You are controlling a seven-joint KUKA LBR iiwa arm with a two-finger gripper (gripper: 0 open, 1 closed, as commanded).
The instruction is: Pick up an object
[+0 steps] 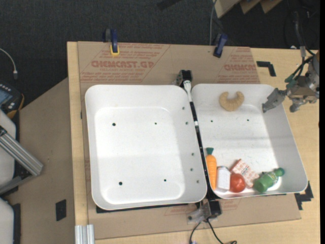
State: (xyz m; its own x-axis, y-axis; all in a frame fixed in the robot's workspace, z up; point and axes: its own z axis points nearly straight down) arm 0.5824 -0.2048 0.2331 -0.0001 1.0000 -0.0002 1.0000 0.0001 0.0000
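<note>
Green bottle [267, 180], carrot [211, 164]; red "CHEMCAST" print on board [122, 63].

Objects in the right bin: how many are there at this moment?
5, possibly more hidden in the cluster. A croissant lies near the far wall; a carrot, white block, tomato and green bottle crowd the near edge of the right bin.

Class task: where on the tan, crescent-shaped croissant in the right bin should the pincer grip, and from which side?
Grip the tan crescent-shaped croissant across the thick middle of its arch, coming straight down. It lies flat and alone, horns pointing toward the bin's far wall, so both sides are free.
</note>
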